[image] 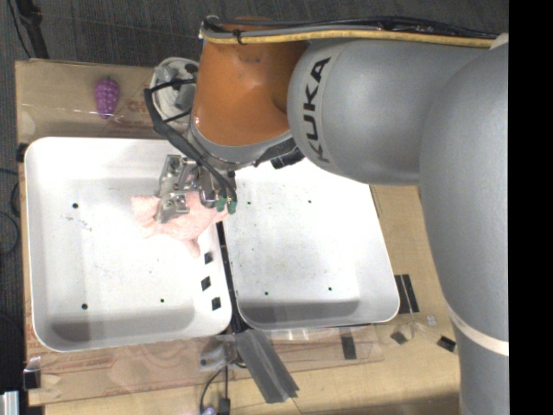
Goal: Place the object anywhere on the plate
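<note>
From the one camera above the bench, we see the grey KUKA arm with its orange band [238, 80] reaching in from the right and covering much of the far and right part of the scene. Its bulk hides the far edge of the right-hand shallow white bin [311, 258] and the far right corner of the left-hand shallow white bin [95, 258].

The metal two-finger gripper [177, 199] hangs low over the right part of the left bin, close to the rim where the two bins meet. We cannot tell how its tips stand, because the wrist and cables crowd the view there.

Directly under and beside the gripper lies a pale pink, soft-looking, irregular object [186, 223], resting on the floor of the left bin near its right wall. Whether the gripper touches it, we cannot tell. We cannot make out a plate with any certainty.

On the brown bench surface [69, 102] beyond the left bin sits a small purple grape-like cluster [106, 97], well apart from the gripper. Near the front edge, between the bins, a grey bracket [263, 366] juts out, with black tape strips [406, 292] on the bench to the right.
</note>
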Robot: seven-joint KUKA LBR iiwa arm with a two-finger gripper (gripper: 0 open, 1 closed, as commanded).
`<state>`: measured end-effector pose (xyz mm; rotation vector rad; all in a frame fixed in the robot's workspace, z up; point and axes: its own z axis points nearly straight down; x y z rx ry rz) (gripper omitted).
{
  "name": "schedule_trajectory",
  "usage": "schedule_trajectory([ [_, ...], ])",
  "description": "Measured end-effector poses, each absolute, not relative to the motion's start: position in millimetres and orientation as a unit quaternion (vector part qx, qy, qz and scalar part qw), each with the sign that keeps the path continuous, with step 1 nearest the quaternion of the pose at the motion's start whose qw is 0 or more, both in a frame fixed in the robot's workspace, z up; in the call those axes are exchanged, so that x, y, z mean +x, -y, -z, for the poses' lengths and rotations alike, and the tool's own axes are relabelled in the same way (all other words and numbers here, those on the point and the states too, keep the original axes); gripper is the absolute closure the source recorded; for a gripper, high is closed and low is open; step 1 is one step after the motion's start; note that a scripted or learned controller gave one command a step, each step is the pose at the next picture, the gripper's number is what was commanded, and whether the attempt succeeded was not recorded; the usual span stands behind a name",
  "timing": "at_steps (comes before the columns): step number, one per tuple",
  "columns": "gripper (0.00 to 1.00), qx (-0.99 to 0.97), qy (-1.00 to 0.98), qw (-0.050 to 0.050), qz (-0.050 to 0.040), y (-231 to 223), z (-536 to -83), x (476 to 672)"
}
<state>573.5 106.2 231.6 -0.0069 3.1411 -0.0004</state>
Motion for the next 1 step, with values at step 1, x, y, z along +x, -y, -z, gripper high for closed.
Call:
schedule_trajectory([
  [1,0.00,-0.002,-1.000,0.001,0.0001,-106.0,-232.0,573.7],
])
